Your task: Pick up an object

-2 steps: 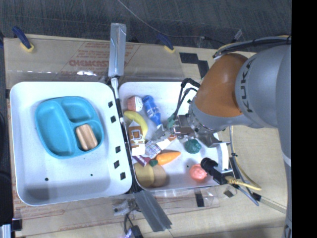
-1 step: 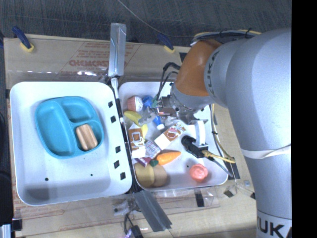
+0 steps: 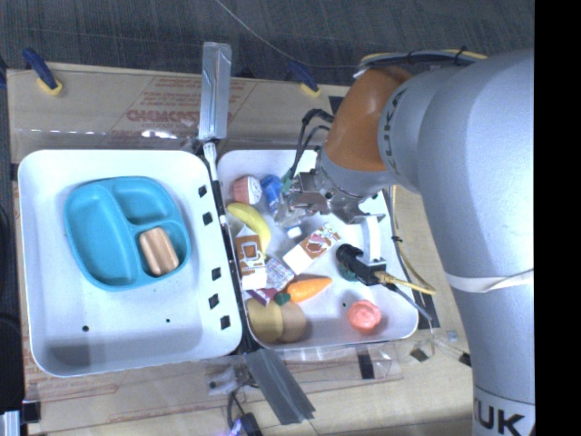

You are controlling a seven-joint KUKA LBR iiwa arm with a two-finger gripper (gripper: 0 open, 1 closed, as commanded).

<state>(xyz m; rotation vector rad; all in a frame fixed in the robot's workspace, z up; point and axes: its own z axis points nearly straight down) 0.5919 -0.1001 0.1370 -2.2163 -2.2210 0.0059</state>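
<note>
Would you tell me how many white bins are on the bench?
2: the left bin holds a blue tray; the right bin, beside it, holds toy food.

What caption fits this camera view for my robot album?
Grey robot arm's gripper reaches into the right white bin of toy food beside a yellow banana.
</note>
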